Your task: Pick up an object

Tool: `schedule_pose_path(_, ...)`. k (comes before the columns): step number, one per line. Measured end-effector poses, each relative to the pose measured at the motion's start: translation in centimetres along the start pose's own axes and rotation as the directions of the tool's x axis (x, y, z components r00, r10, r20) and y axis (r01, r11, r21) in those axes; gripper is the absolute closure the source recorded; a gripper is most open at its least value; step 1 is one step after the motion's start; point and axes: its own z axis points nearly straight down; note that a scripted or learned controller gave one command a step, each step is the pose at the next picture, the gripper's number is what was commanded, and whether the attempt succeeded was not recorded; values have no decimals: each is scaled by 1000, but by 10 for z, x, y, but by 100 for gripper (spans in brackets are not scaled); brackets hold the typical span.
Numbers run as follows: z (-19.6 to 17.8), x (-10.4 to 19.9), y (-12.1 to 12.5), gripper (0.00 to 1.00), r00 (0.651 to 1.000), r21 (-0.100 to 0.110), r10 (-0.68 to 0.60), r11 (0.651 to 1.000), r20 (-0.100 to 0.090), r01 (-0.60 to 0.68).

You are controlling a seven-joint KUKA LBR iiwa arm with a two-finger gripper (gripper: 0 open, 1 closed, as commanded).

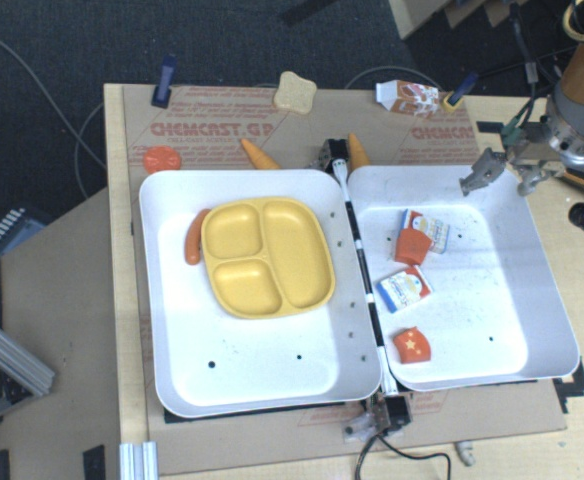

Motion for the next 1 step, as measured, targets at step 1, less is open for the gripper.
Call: schedule_pose_path(1, 73, 75, 14, 0, 1000, 2, -1, 1000, -2, 1)
